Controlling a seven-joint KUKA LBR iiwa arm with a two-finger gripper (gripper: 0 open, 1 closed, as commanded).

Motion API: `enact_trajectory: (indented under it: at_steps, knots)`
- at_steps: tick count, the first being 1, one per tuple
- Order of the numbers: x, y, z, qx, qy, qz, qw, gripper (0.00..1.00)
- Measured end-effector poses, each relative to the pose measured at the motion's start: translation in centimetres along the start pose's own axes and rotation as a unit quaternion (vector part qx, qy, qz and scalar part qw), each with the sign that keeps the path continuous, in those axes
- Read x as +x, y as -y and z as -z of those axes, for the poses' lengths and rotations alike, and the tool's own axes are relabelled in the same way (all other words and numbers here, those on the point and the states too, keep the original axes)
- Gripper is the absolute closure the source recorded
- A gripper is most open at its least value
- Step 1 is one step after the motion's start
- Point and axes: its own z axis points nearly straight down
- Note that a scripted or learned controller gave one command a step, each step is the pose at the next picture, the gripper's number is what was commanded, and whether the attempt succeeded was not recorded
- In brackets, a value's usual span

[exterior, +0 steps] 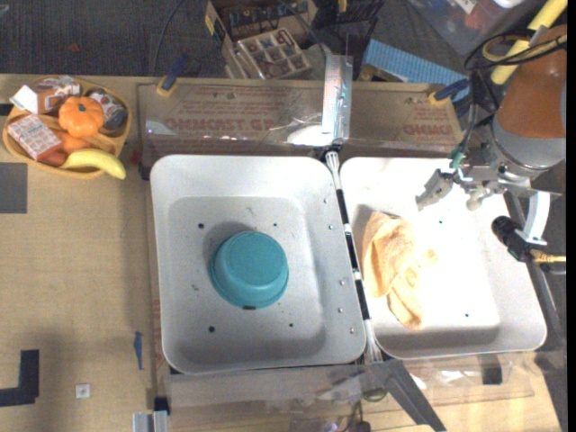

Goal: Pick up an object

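Note:
A teal bowl (250,269) lies upside down in the middle of the left bin (180,187). A crumpled yellow cloth (397,263) lies against the left wall of the right bin (513,322). My gripper (453,193) hangs over the back of the right bin, above and to the right of the cloth. Its fingers are spread open with nothing between them. The arm's orange band (533,97) rises behind it at the far right.
A basket (63,131) of toy fruit with a banana and a pumpkin sits on the bench at the far left. A cardboard wall (243,122) runs behind both bins. A black cable fitting (511,236) hangs by the right bin's right edge.

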Motion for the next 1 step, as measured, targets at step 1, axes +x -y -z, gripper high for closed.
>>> enact_trajectory:
  at_steps: [1]
  knots:
    - [3.95,0.86,-9.13,-0.002,0.0,0.046,0.9989,0.0]
